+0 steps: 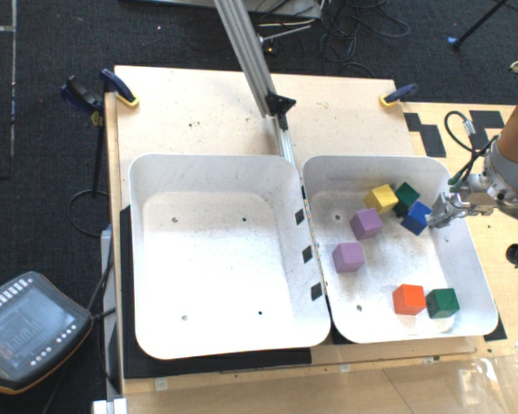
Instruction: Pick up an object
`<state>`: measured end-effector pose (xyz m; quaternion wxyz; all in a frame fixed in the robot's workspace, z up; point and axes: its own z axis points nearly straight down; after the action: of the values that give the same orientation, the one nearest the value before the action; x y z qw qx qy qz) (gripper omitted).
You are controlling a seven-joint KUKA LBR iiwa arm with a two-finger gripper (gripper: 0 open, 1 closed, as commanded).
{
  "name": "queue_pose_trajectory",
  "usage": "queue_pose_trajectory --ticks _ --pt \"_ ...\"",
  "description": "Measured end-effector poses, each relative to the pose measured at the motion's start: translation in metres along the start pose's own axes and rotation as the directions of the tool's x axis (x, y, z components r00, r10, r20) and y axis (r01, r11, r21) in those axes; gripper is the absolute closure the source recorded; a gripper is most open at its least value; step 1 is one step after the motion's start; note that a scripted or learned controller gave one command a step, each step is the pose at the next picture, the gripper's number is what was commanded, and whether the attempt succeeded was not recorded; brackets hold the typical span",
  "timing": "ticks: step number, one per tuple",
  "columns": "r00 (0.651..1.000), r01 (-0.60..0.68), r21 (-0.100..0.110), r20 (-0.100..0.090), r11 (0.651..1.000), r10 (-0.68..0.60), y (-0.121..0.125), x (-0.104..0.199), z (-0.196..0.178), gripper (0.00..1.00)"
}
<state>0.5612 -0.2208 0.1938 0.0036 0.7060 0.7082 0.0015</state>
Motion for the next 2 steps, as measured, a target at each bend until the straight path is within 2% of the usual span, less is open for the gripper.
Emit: queue_pose_trajectory --ticks 1,2 --pt "1.000 0.000 0.002 -0.001 1.000 0.000 0.001 0.000 -0.027 1.00" --pt "1.000 0.005 0.003 -0.004 1.000 -0.005 0.024 0.052 -0.037 1.00"
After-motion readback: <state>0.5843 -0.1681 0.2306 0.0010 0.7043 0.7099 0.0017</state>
